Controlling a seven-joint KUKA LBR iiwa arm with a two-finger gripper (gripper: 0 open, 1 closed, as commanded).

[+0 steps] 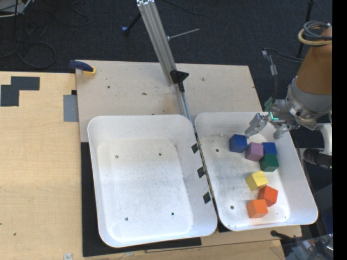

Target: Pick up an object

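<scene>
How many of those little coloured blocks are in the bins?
7, all in the right bin: blue block, purple block, second blue block, green block, yellow block, red block, orange block. The gripper above might hide another.

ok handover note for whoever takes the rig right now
Gripper: open, holding nothing, above the top edge of the right bin.
Blocks, all in the right bin: blue, purple, a second blue, green, yellow, red, orange.
Done: nothing picked.
Left: descend, grasp one block, lift. The blue one looks nearest.
</scene>
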